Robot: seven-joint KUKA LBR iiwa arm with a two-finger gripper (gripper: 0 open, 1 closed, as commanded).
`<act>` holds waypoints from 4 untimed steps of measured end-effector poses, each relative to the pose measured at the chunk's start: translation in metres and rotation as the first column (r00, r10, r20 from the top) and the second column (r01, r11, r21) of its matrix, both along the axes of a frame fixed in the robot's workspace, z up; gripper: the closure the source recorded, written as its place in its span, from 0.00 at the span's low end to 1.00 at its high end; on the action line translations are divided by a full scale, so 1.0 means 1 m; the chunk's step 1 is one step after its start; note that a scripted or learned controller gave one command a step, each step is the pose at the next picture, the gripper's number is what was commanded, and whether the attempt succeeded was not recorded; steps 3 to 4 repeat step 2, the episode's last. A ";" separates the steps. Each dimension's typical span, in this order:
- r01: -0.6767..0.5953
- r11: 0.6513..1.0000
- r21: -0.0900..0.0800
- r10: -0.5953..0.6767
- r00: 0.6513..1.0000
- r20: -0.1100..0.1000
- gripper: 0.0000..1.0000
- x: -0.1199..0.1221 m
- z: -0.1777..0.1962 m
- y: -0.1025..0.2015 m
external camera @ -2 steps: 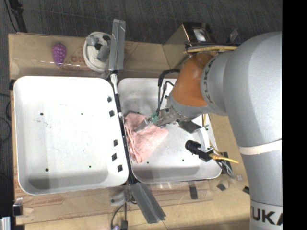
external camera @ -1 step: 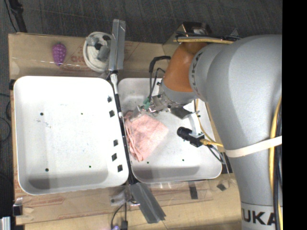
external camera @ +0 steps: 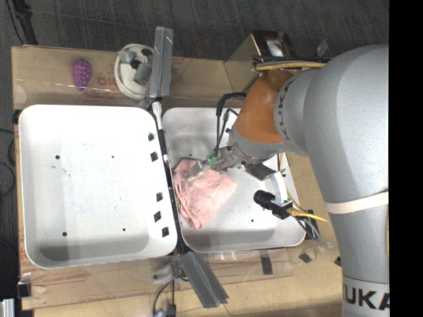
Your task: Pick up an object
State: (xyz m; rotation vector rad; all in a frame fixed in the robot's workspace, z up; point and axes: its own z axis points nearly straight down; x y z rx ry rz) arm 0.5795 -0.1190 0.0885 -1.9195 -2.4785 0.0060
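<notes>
The pink cloth (external camera: 201, 195) lies crumpled in the right bin (external camera: 198, 121), against that bin's left wall and toward its front half. The jaws of the gripper (external camera: 220, 158) sit at the cloth's upper edge; whether they are apart or together cannot be determined. The left bin (external camera: 86, 183) adjoins on the worktop (external camera: 46, 61).

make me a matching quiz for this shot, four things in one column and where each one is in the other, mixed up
Things:
1. pink cloth
2. purple object
3. tool
4. coil of white cord

Places:
A. on the cardboard above the left bin's far left corner
B. in the right bin, against the divider side
C. on the cardboard beside the upright grey bar between the bins
D. over the upper edge of the cloth

Pairs: 1-B, 2-A, 3-D, 4-C
</notes>
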 end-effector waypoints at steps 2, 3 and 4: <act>-0.013 1.000 -0.001 0.013 1.000 0.001 1.00 0.023 0.101 0.057; -0.013 1.000 -0.001 0.013 1.000 0.001 1.00 0.023 0.101 0.057; -0.013 1.000 -0.001 0.013 1.000 0.001 1.00 0.023 0.101 0.057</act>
